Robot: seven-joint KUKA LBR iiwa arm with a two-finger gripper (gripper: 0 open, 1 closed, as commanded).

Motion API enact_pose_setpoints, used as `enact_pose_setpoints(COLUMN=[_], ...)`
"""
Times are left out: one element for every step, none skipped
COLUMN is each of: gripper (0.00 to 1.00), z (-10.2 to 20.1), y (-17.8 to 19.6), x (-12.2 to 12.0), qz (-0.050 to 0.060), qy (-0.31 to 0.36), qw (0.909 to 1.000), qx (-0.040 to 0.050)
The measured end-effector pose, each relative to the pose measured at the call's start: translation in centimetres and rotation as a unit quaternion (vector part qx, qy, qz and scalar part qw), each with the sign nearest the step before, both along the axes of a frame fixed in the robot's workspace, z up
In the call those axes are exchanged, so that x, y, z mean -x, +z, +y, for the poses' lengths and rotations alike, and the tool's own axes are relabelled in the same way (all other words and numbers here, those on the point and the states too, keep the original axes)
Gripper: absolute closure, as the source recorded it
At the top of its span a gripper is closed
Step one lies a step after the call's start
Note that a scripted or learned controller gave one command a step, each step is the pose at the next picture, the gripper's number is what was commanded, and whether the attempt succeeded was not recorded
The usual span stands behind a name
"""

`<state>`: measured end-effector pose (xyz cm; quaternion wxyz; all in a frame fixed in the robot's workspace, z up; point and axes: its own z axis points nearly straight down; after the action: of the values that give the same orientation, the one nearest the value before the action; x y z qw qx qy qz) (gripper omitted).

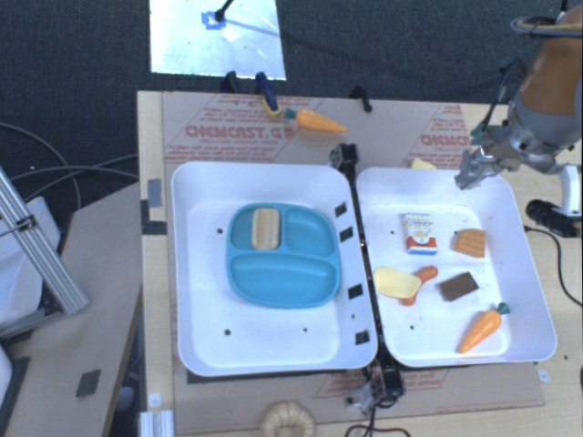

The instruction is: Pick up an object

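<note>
- Gripper [474, 169] sits at the far right corner of the right bin [537, 335], above the rim, with the arm [551, 80] coming in from the right. I can't tell from here whether its fingers are spread or pressed together; nothing shows between them.
- No single target is named, so I judge any item in the right bin would do: a small carton [419, 233], a cracker [470, 242], a brown square [457, 286], a yellow chip [397, 282], a short sausage [419, 277] and a carrot [480, 330].
- Closest to the gripper is the cracker, with the carton just beyond it; both lie well apart from the bin walls.
- Risk one, as I see it: the chip and sausage touch, the chip overlapping the sausage's end. A closing grip there could pinch both or push one aside.
- Risk two: the cracker and brown square look thin and flat, so fingers could skate over them and come up with nothing.
- Risk three: the carrot lies near the near right corner, so a finger could strike the wall.
- Carrot's long axis runs diagonally, tip toward the near left, green top toward the far right; I'd close across that line.
- Carton's long axis runs roughly far to near.
- In the left bin [196, 335] a blue plate [301, 285] holds a piece of bread [265, 228]; a second carrot [317, 121] lies on the board behind the bins.
</note>
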<state>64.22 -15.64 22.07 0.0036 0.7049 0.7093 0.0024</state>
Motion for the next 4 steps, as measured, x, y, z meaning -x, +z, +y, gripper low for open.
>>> enact_pose_setpoints(gripper=[1.00,1.00,1.00,1.00], z=[5.6,10.8,14.1,14.2], y=[1.3,0.0,0.0,1.2], x=[0.1,-0.1,1.4,1.3], qz=[0.002,0.003,0.004,0.003], qy=[0.002,0.002,0.001,0.000], qw=[1.0000,1.0000,1.0000,1.0000], qx=[-0.0015,-0.0014,-0.0011,-0.0012])
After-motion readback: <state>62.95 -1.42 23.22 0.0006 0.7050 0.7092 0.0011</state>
